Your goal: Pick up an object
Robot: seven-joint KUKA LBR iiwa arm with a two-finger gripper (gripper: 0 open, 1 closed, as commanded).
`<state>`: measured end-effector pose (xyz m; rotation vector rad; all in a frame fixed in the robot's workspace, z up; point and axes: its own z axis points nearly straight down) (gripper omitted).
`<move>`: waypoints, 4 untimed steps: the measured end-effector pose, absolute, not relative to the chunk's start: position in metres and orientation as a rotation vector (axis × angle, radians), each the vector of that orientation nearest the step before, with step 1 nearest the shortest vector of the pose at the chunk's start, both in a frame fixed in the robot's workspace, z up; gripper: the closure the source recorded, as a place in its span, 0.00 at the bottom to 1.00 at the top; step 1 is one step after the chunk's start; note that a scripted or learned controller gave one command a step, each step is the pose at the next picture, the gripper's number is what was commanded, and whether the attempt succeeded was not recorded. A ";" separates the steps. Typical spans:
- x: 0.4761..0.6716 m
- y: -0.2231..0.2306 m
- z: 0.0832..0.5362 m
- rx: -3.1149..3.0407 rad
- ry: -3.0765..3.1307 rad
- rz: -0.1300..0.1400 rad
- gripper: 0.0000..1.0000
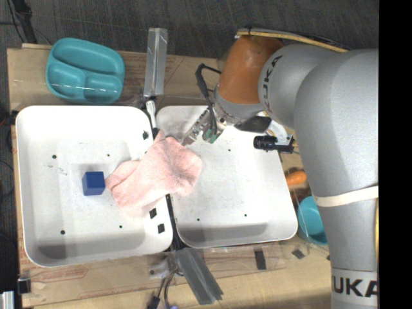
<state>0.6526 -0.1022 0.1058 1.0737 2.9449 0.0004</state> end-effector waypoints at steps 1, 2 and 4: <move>0.653 -0.102 0.106 1.073 2.945 0.000 0.00; 0.653 -0.102 0.106 1.073 2.945 0.000 0.00; 0.654 -0.102 0.117 1.066 2.944 0.001 1.00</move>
